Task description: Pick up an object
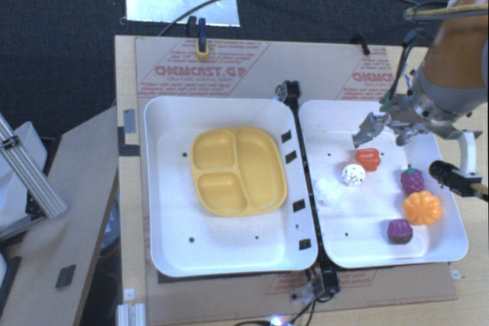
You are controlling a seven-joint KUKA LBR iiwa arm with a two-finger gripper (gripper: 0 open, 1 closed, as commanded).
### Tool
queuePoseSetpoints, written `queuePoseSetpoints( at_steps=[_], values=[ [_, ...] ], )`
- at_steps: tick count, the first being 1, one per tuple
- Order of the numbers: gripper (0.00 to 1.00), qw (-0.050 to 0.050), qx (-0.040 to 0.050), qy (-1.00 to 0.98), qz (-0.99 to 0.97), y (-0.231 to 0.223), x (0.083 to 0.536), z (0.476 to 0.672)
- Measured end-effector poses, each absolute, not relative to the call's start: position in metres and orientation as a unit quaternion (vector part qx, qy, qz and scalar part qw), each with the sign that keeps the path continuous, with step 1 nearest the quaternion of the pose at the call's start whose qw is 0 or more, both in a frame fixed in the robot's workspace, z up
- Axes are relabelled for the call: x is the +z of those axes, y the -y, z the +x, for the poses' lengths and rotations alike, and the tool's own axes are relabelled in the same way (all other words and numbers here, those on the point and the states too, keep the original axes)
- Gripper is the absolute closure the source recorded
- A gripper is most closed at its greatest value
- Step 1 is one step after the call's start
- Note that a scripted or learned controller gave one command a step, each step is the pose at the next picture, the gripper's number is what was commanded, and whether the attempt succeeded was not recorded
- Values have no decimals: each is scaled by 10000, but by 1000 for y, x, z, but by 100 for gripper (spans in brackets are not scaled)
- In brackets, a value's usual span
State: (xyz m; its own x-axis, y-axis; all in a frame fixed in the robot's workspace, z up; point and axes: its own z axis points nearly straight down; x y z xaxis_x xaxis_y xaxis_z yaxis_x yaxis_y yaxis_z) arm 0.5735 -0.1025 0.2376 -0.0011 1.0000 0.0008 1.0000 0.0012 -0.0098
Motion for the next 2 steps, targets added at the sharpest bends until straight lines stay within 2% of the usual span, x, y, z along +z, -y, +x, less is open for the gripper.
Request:
queuePoseSetpoints(
  at_steps=[1,2],
  values=[
    [0,-6,-3,7082,-7060,102,244,576],
    [0,11,6,7078,-7064,96,183,579]
  ],
)
